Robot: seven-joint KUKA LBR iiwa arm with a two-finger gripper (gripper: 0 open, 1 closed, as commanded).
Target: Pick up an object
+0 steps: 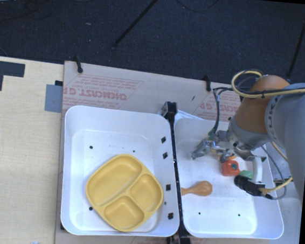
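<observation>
- Grey arm point(283, 116) w/ orange band, topmost in view, reaching in from view-right over right bin; yellow cable loop point(242, 79) up behind wrist.
- Wooden bench point(13, 158), well off to view-left of gripper point(204, 149), far beyond both bins.
- Cardboard sheet point(118, 91) w/ red print under both bins, showing past their edges above and below gripper in view.
- Left bin point(82, 122), white, shallow, across black divider from gripper, view-left of it.
- Right bin point(229, 219), white, directly beneath gripper; touching left bin along shared edge.
- Yellow divided plate point(125, 191), three compartments, flat on left bin floor, well apart from gripper, down and to view-left of it.
- Gripper: metal, low over upper part of right bin, pointing view-left toward divider. Nothing seen caught in it. Open or closed: can't tell, too small and blurred.
- Tan drumstick-shaped piece point(198, 189), lying on right bin floor near divider, just below gripper in view, apart from it, not touched; thin end toward divider, round end away.
- Small red-orange item point(230, 167) w/ green bit, on right bin floor, just view-right of gripper, tucked by wrist; contact w/ arm unclear.
</observation>
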